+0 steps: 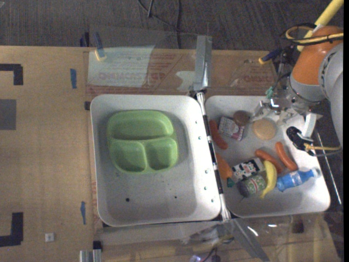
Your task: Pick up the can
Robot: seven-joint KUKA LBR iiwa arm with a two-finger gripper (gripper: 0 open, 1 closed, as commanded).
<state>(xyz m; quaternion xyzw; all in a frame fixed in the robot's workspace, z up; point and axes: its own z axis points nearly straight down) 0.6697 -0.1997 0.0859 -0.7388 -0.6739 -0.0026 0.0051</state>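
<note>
The can (233,126) lies on its side in the right bin (319,201), near that bin's far left. It has a red and white label and a brown end facing the far side. My gripper (274,105) hangs over the bin's far right part, to the right of the can and apart from it, just beyond a round tan bun (264,129). The grey arm with its orange band (316,51) comes in from the upper right.
Around the can lie a red sausage (218,134), a carrot (224,167), a small carton (247,168), a dark green jar (252,186), a banana (270,178), a blue bottle (297,179) and two orange sausages (283,156). The left bin (103,201) holds a green divided plate (143,141).
</note>
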